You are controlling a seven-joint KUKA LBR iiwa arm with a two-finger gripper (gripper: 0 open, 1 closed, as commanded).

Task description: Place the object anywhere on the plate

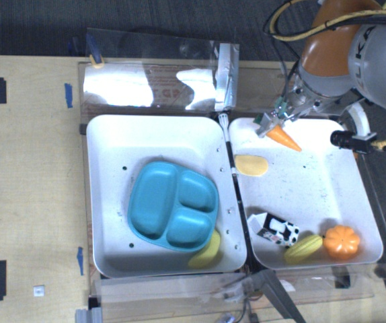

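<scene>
The gripper [272,121] hung over the far left corner of the right bin [327,180], its fingers pinching the thick end of an orange carrot [284,136] whose tip pointed toward the bin's middle. The blue divided plate [171,206] lay in the left bin [112,180], well apart from the carrot, with the ridge between the bins in between. A yellow-green fruit [208,250] lay against the plate's near right edge. In the right bin a pale yellow oval piece [251,165] sat just beside the dividing wall, and along the near side lay a black-and-white toy [276,231], a yellow-green piece [304,247] and a small orange pumpkin [341,241]
</scene>
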